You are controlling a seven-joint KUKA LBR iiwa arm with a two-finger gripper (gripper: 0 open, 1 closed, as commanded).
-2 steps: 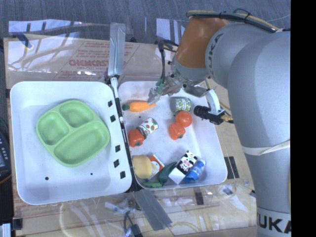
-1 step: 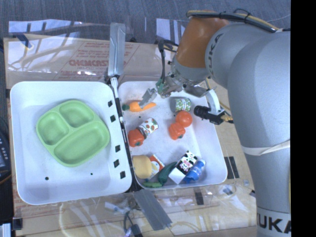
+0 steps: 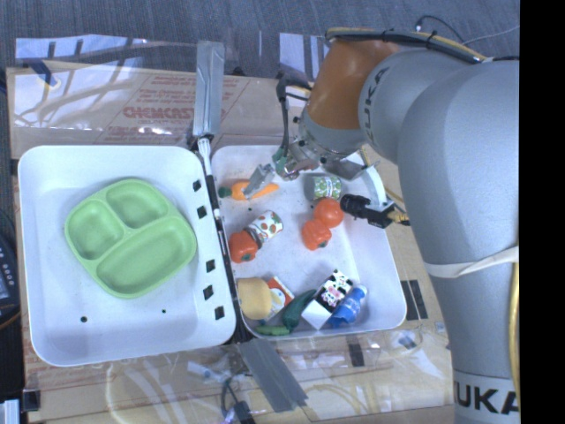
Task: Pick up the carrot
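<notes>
The carrot (image 3: 248,188) lay in the camera view near the upper left corner of the right bin (image 3: 381,272), its orange body stretched roughly left to right, with a small green end toward the divider between the bins. The gripper (image 3: 262,180) had its fingers right over the carrot's middle, one grey finger slanting across the orange. They looked set narrowly about it, yet the contact was too small to read, so whether the carrot sat between them was not clear; I would not call it held. The carrot appeared to rest on the bin floor.

By that reading, the step in hand was the grasp itself: tool down at the target, no lift begun. The next move called for a firm close across the carrot's thin width, then a straight rise, keeping clear of the bin wall just beside it.

Near by in the same bin were a small can (image 3: 267,227), a tomato-like piece (image 3: 243,246) and two orange round pieces (image 3: 321,223), all apart from the carrot. The left bin (image 3: 53,299) bore a green divided plate (image 3: 131,236).
</notes>
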